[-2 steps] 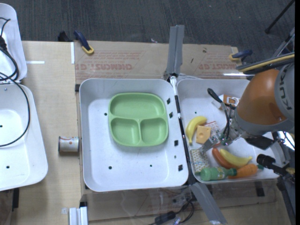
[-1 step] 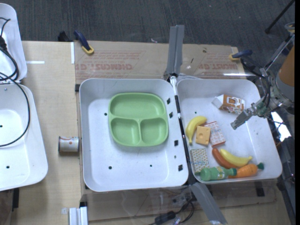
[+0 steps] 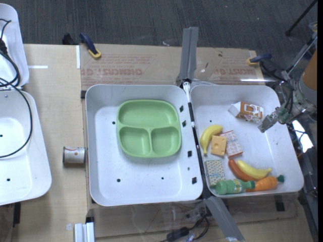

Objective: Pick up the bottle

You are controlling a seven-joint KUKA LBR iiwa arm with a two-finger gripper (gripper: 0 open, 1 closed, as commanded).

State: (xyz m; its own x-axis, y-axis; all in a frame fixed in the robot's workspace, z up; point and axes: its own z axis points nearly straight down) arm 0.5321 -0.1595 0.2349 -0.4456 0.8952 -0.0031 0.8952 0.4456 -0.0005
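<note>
The bottle (image 3: 233,186) is green with a yellow band and lies on its side along the front wall of the right bin (image 3: 282,140). An orange carrot (image 3: 263,184) lies right beside its cap end. My gripper (image 3: 274,119) hangs over the right bin's far right side, near its right wall, well behind the bottle and to its right. Nothing shows in the gripper.
The right bin also holds two bananas (image 3: 209,135) (image 3: 255,171), a cheese wedge (image 3: 218,145), a small carton (image 3: 250,111), a red-orange piece (image 3: 237,169) and a patterned packet (image 3: 215,171). A green divided plate (image 3: 149,128) sits in the left bin (image 3: 101,150). A small can (image 3: 74,156) lies on the bench.
</note>
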